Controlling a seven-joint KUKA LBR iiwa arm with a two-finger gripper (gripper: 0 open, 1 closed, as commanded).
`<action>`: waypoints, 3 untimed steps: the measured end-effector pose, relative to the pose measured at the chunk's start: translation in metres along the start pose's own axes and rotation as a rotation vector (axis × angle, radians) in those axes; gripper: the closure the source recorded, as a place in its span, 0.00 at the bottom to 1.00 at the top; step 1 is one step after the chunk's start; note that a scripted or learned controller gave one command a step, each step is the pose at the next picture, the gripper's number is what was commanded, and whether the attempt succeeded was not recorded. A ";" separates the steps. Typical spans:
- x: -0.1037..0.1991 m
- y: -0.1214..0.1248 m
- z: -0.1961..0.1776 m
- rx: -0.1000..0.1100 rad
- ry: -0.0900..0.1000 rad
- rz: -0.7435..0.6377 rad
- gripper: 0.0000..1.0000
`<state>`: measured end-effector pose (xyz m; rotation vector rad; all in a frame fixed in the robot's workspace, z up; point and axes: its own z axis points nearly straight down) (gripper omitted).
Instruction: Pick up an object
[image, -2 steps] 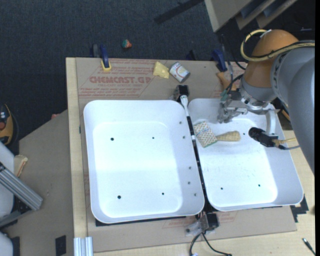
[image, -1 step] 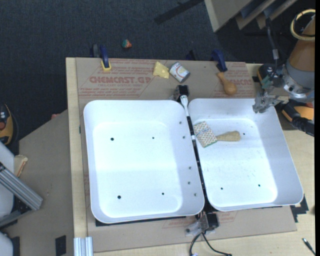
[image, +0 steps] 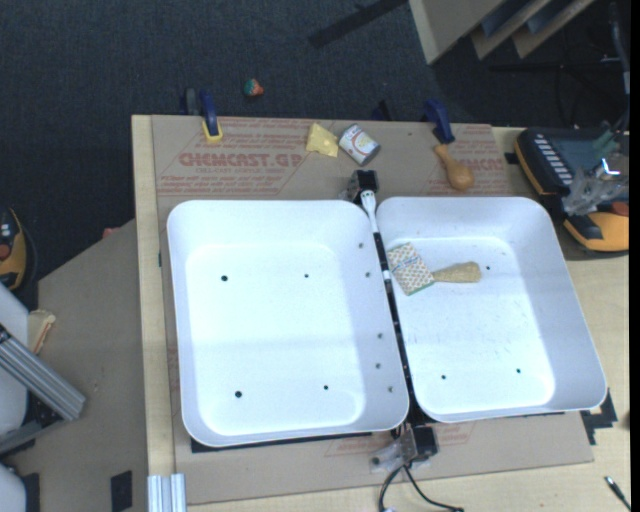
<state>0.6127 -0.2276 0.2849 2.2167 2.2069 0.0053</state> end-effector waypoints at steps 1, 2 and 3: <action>0.002 -0.043 -0.103 0.000 0.002 -0.003 1.00; 0.016 -0.066 -0.263 -0.010 -0.001 -0.006 1.00; 0.130 -0.029 -0.174 0.019 0.012 -0.018 1.00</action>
